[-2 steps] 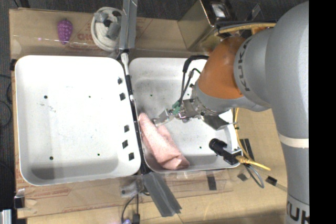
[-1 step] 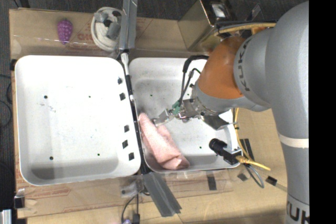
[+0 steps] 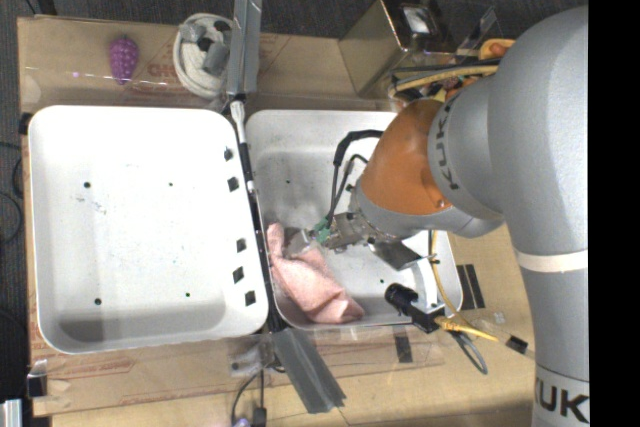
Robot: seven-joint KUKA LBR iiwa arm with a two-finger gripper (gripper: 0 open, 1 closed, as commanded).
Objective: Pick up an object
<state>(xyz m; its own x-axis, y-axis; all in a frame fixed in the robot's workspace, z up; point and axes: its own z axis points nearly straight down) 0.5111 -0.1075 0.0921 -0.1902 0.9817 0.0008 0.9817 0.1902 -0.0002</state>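
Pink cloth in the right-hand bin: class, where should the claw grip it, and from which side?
Probably from above, on the raised folds in the middle of the pink cloth. It lies crumpled against the bin's left wall, so a side approach looks blocked.

Open floor across the left bin [image 3: 130, 215]; pink cloth [image 3: 305, 283] crowding the right bin's [image 3: 300, 130] near-left corner.

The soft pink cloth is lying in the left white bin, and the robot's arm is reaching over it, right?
Not quite. The camera view shows the soft pink cloth lying in the right white bin, not the left one. The grey arm with its orange band does reach over that bin.
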